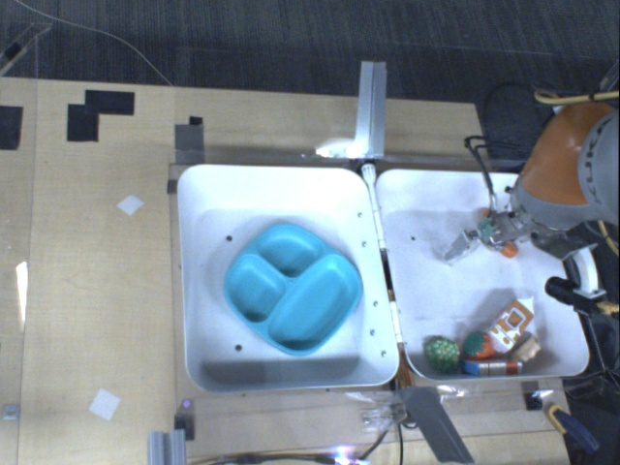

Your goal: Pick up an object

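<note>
Looking down at my setup from the overhead cam: pale wood-look worktop point(87, 289) with a few black squares stuck near its far left corner and a couple of small pale tags on the left side. Beyond the far edge it's dark carpet-ish floor point(291, 17) with a thin cable trailing across it.

Two shallow white bins sit side by side in the middle, touching along a metal divider, with a silver post point(372, 109) standing at the far end of that seam. The left bin point(199, 260) has a blue sectioned tray point(293, 287) sitting pretty much in its centre, three compartments, turned at an angle.

The right bin point(426, 289) is where the arm point(572, 163) is reaching in from the right, orange band showing. The jaws hang over the far right part of that bin, around the gripper point(489, 232), with something small and orange right at the tip, but honestly I can't tell if they're apart or together, or whether they've got anything, it's too tiny and cluttered.

The pickable stuff is bunched in the near right corner of the right bin: a green ball point(443, 353), a small orange and white box point(511, 325), and a couple of smaller colourful bits point(489, 356) between them, all touching or nearly so, well apart from the jaws
</note>
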Controlling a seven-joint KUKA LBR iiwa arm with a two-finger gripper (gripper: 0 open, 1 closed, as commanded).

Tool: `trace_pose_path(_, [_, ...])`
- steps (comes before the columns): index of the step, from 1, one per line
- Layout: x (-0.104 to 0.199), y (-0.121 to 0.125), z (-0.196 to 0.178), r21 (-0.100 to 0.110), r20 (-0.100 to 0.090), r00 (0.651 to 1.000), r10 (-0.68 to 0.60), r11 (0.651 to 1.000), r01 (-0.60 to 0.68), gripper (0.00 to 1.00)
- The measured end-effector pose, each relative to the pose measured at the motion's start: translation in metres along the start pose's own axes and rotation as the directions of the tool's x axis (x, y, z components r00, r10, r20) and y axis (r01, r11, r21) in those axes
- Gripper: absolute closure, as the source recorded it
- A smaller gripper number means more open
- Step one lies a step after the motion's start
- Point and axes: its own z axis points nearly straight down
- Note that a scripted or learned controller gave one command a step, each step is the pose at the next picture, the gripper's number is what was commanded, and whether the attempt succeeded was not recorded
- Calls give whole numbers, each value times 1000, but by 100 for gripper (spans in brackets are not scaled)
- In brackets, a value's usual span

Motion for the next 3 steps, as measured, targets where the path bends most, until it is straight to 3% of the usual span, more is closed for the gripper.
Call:
trace_pose_path(1, [-45,38,1,17,-20,995,-101,995,101,0])
trace_pose_path(2, [-56,61,-82,2,0,967,254,967,-254,0])
trace_pose_path(3, [-50,42,1,3,-1,940,341,940,-341,0])
